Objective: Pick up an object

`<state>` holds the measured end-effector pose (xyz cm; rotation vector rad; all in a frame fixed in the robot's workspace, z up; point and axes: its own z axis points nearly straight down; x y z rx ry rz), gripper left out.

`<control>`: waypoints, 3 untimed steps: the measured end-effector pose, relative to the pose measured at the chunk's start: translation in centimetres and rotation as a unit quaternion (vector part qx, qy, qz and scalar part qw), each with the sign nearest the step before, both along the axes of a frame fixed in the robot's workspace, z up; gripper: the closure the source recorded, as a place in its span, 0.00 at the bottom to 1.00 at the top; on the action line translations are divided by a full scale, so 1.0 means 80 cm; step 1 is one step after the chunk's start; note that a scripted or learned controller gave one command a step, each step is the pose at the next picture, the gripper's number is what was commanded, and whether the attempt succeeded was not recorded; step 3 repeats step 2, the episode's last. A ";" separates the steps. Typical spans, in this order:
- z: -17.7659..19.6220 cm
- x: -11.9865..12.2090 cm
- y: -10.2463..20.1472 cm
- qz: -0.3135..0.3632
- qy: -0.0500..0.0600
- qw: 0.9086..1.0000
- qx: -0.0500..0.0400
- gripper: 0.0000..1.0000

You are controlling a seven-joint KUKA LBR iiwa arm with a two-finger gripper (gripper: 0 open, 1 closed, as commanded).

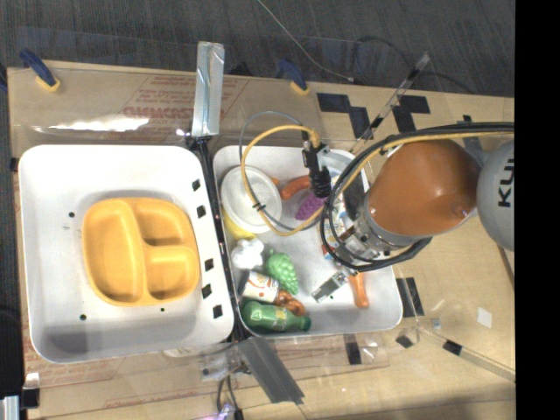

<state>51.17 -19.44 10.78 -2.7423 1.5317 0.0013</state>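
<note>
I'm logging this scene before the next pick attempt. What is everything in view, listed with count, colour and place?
bins: 2, white, side by side on the bench
divided tray: 1, yellow, in the left bin
cup: 1, white and yellow, right bin, upper left
purple grapes: 1, purple, right bin, beside the arm's cables
green grapes: 1, green, right bin, middle
white toy: 1, white, right bin, left of the green grapes
bottle: 1, green, right bin, bottom edge
carrot: 1, orange, right bin, lower right
arm: 1, grey with orange band, over the right bin
gripper: 1, metallic, low in the right bin
</note>
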 end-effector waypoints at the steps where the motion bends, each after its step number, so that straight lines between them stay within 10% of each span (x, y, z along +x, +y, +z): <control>1: 0.059 0.064 -0.005 -0.029 -0.001 1.000 0.000 0.00; 2: -0.006 0.138 -0.005 -0.085 -0.002 0.996 0.000 0.00; 3: -0.006 0.138 -0.005 -0.085 -0.002 0.996 0.000 0.00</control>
